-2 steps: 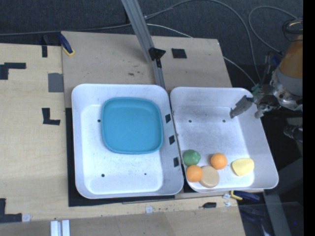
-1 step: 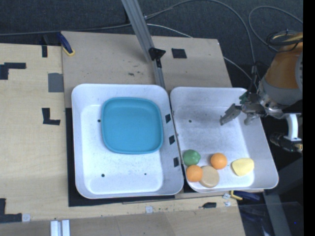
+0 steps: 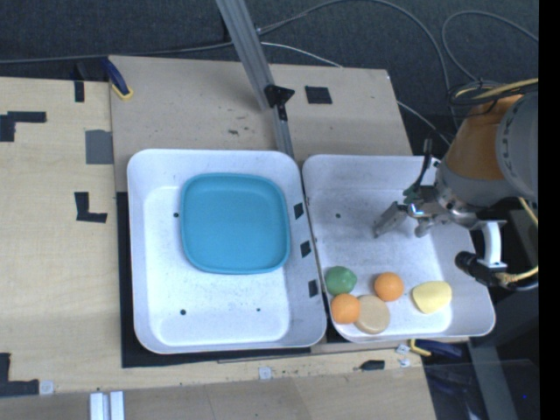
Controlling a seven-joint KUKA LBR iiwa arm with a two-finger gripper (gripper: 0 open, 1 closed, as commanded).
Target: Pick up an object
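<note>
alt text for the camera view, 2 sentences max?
The arm's gripper hangs over the right bin, above five small items clustered along its near edge: a green ball, two orange balls, a tan disc and a yellow piece. The left bin holds a blue plate.

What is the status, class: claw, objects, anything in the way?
Claw over right bin, holding nothing. Small objects clustered at near edge: green ball, yellow piece. Path clear.

One fixed camera looks down on me at a slant from above the bench (image 3: 52,234), taking in both white bins (image 3: 149,261); my arm (image 3: 490,147) enters from the right.
</note>
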